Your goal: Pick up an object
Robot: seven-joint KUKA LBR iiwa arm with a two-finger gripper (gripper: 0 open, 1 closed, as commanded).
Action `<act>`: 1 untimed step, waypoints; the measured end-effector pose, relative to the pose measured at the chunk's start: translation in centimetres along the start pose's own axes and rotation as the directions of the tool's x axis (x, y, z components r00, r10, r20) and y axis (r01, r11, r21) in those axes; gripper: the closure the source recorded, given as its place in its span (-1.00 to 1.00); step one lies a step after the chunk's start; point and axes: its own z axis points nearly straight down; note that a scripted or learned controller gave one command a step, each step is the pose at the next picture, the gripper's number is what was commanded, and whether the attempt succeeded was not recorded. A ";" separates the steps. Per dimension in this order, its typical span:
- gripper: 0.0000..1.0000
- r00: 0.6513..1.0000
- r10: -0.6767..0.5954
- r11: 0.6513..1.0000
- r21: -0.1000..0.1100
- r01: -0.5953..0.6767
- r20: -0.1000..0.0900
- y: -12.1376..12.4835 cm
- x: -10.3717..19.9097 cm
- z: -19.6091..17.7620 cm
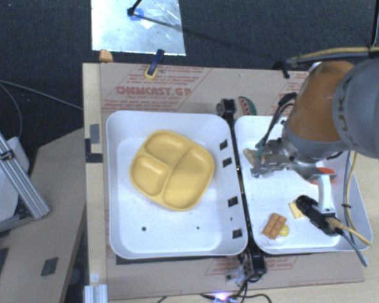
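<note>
Arm: the grey arm (360,106) with its orange band is reaching in from the right and hanging over the upper half of the right bin (260,201)
Gripper: the gripper (260,163) is pointing down and left, sitting low over bare white floor near the right bin's left wall; from where I am standing I cannot tell whether it is open or closed, and I am seeing nothing caught in it
Objects to pick: a small ridged brown block (274,224) is lying near the front edge of the right bin, with a small yellow bit (283,231) touching its right side
Another piece: a pale yellow chip (296,210) is lying just above and to the right of the brown block
Gap: the brown block and its neighbours are sitting well apart from the gripper, nearer the front of the bin
Left bin: the left bin (170,232) is holding a yellow divided plate (172,169) with three compartments, lying flat and turned at a slant near the middle
Bench: both bins are resting on a sheet of cardboard (177,90) with red lettering
Behind the bins: a small blue and yellow tool (155,63) is lying on the cardboard's far edge, just in front of a shiny square sheet (139,17)
</note>
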 end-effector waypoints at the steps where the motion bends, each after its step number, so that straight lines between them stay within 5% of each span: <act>1: 1.00 1.000 0.001 1.000 0.012 -0.001 -0.001 1.0 8.4 0.5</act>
